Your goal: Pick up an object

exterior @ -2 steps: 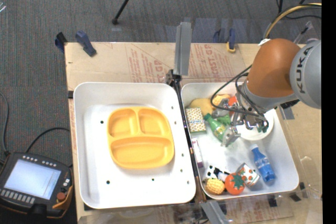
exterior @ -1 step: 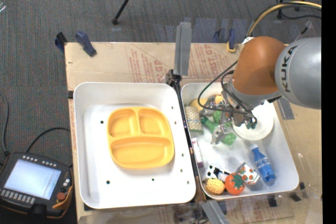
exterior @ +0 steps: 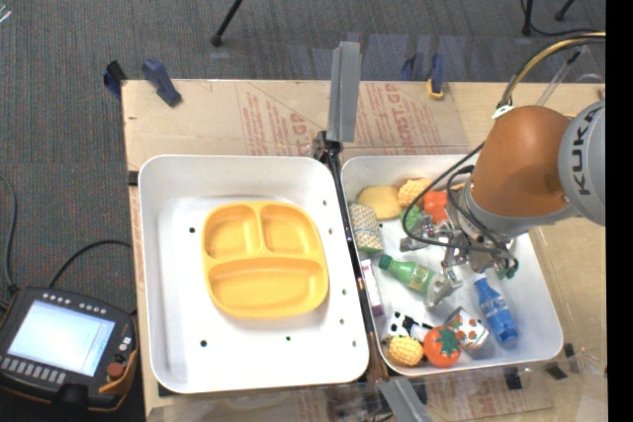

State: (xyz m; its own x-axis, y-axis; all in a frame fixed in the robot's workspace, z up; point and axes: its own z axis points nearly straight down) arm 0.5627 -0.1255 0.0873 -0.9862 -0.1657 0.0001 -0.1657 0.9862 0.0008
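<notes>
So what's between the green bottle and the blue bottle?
In the camera view, the gripper hangs between the green bottle and the blue bottle, over the right bin.

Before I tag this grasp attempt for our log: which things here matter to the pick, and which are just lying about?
In play:
end effector
green bottle
blue bottle
tomato toy
corn toy
right bin

Lying about:
yellow divided plate
left bin
teach pendant
</notes>
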